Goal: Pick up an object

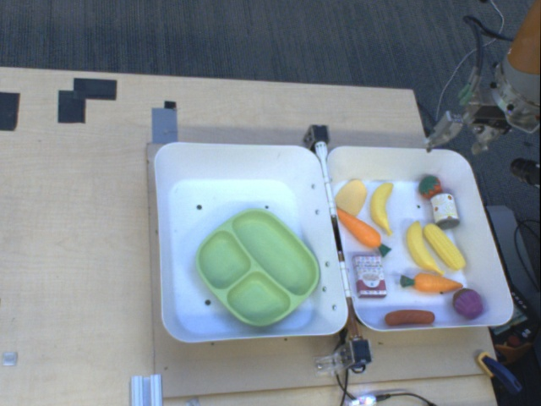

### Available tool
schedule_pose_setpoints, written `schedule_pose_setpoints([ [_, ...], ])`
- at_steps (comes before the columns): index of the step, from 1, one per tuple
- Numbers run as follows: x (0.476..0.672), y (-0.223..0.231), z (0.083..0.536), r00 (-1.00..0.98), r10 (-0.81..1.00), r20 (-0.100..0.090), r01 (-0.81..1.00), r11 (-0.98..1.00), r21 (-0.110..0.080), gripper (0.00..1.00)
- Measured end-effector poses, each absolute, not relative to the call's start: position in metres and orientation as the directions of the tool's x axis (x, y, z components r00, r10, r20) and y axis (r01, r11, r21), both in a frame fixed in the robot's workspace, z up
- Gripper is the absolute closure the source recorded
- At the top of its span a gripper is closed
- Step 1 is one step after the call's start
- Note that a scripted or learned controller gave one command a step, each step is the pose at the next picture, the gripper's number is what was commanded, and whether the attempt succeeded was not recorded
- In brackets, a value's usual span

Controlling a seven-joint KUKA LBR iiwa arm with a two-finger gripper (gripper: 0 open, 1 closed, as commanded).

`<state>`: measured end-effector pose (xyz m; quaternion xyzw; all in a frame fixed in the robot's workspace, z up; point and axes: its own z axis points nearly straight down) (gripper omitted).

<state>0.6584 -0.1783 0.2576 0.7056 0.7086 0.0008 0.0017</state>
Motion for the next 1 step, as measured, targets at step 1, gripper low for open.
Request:
schedule_pose_setpoints([
  [1,0.6505,-0.1299,0.0985,-0.006,1.0,0.002,1.0,0.006,-0.002,0.0],
])
